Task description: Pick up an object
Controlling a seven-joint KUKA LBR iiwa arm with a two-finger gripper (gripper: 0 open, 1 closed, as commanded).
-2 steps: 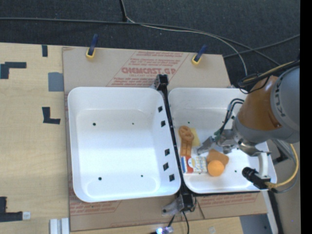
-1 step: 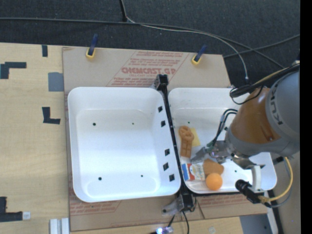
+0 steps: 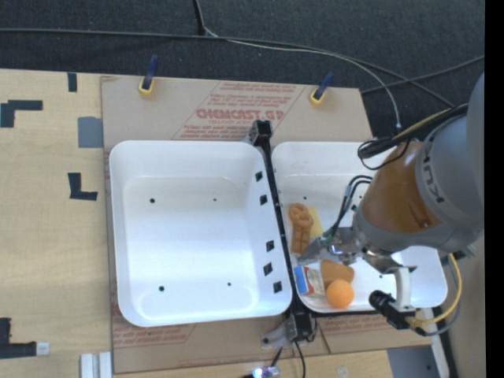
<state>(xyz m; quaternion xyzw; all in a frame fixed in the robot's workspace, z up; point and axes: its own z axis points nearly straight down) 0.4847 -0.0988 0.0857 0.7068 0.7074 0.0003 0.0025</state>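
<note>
You are looking down on a brown cardboard sheet [image 3: 236, 113] with red print, and everything here is placed against the black divider strip [image 3: 272, 211] that runs between the two bins. To the left of that strip sits the large shallow white plastic bin [image 3: 126, 211], its floor marked with a few small dark dots. To the right of the strip sits the second shallow white bin [image 3: 315, 160], and the grey arm with its orange wrist band [image 3: 417, 191] covers most of that bin's right half, reaching in toward the strip. Two yellow clamps with blue handles [image 3: 146, 81] pin the cardboard's far edge, above the strip's top end.

The gripper [image 3: 331, 246] hangs low over the right bin, just right of the strip and about two thirds of the way down it. Whether its tool is apart or together you cannot tell from here — the wrist hides it.

The things to pick lie in a cluster hard against the strip's right side. Nearest the strip is a tan, lumpy pastry-shaped toy [image 3: 300, 225] lying lengthwise, with a pale yellow piece [image 3: 316, 220] touching its right side. Below those, a brown wedge-shaped item [image 3: 337, 272] sits just under the gripper. A flat white packet with blue and red print [image 3: 309, 280] lies beside the strip's lower end, and a small round orange ball [image 3: 340, 294] rests just right of it — near the bin's front wall.
</note>
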